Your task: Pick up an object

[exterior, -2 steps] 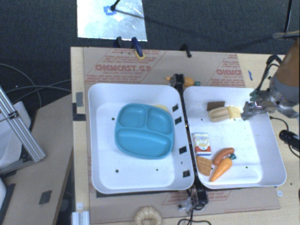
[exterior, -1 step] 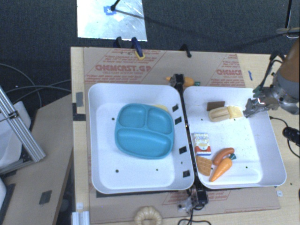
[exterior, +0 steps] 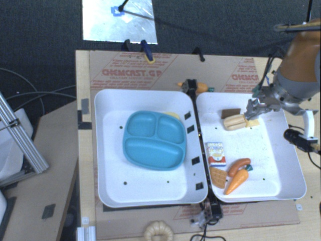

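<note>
Two shallow white bins sit side by side on a cardboard-lined bench: the left bin [exterior: 108, 134] and the right bin [exterior: 286, 169]. One blue divided plate [exterior: 154, 139], three compartments, lies near the middle of the left bin, with a sliver of one pale yellow item [exterior: 173, 115] showing at its 1 o'clock edge. The right bin holds six things: one tan bread-like block [exterior: 233, 122] toward 12 o'clock, one dark brown piece [exterior: 231, 113] touching its upper side, one small printed packet [exterior: 215, 153] left of centre, one cracker-like toy [exterior: 218, 176] just below the packet, one toy sausage [exterior: 238, 165] and one toy carrot [exterior: 236, 181], the last two lying side by side toward 6 o'clock. One doughnut-shaped ring [exterior: 158, 231] rests on the bench beyond the bins' near edge. The grey arm with its orange band [exterior: 303, 54] enters from 3 o'clock and slants down to the gripper [exterior: 254, 109], low over the right bin's far end, just beside the right tip of the bread-like block. How far its jaws are apart cannot be made out, and nothing is seen clamped in them.
</note>
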Robot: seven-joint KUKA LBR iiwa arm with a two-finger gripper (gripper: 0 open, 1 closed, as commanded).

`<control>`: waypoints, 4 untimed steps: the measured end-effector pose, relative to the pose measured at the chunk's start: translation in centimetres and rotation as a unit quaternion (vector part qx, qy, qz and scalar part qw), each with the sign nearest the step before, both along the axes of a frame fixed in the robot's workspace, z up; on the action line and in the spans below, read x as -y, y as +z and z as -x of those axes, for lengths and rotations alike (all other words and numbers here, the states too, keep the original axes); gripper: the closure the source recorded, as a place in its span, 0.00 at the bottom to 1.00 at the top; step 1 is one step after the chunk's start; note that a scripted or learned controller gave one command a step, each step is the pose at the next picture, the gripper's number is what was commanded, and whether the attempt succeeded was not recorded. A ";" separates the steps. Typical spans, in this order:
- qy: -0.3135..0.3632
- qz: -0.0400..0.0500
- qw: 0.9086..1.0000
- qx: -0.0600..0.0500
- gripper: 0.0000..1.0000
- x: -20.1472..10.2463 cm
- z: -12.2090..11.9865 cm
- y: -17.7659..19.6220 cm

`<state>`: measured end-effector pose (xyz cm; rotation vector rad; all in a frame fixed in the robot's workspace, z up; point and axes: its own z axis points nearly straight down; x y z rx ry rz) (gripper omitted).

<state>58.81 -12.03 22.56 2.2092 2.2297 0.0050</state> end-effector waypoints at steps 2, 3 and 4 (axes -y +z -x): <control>0.000 0.000 1.000 -0.002 1.00 -9.2 -0.5 0.3; -0.001 0.000 1.000 -0.002 1.00 -11.8 -0.5 -0.8; -0.004 0.000 1.000 -0.001 1.00 -11.0 -1.3 -1.1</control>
